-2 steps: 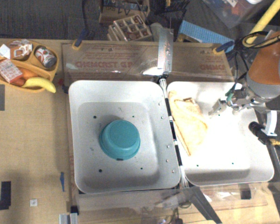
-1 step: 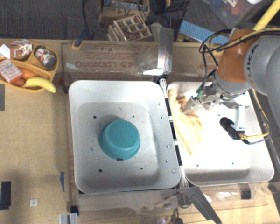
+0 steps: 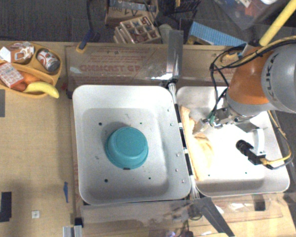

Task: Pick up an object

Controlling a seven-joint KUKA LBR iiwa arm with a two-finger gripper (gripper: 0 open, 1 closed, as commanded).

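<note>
While the arm reaches into the right bin (image 3: pixel 278 181), its hand (image 3: pixel 207 125) sits low at that bin's left side; whether it is open or closed I cannot tell. 1 teal bowl (image 3: pixel 127 147), upside down, rests mid-floor in the left bin (image 3: pixel 84 107), well apart, probably awaiting a pick.

A teal bowl (image 3: pixel 127 147) is seen upside down, round base upward, in the left bin (image 3: pixel 89 102), well apart from the fingers, to their left.
</note>
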